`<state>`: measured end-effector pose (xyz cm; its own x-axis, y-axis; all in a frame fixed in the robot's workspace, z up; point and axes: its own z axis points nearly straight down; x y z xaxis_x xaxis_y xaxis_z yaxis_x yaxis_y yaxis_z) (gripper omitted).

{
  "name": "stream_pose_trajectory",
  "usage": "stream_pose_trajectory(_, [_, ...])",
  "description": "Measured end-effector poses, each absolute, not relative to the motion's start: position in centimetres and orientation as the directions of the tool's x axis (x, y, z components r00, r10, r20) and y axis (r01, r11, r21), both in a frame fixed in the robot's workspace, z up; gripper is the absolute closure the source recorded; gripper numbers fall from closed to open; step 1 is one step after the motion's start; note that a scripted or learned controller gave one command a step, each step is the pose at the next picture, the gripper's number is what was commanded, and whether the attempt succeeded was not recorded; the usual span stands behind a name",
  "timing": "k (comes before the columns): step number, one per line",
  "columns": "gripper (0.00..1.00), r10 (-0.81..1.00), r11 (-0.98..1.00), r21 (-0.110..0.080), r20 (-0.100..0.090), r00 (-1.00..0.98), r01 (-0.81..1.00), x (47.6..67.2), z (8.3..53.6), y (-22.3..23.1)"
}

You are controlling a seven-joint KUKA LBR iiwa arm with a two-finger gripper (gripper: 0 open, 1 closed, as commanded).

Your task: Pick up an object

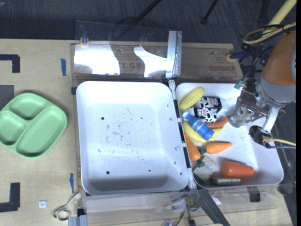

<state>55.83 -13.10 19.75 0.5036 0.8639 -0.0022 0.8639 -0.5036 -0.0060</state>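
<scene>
Hovering at three o'clock over the right bin (270,173), the gripper (241,114), whose jaw state I cannot tell, hangs just beside a small orange carrot (217,123), probably light, stiff, slick plastic best pinched across its thicker middle.

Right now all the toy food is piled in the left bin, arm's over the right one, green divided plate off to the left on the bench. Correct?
Not quite: the camera view shows the toy food piled in the right bin, under the arm. The left bin holds none of it. The rest stands: the arm is over the right bin, and the green divided plate sits off to the left on the bench.
</scene>
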Motion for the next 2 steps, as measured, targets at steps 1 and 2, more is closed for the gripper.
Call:
stream_pose_trajectory(1, [1.00, 0.825, -0.565, -0.004, -0.002, 0.565, 0.825, 61.8, 24.1, -7.2])
stream_pose_trajectory(2, [1.00, 0.639, -0.769, -0.005, -0.004, 0.769, 0.639, 59.8, 21.6, -13.4])
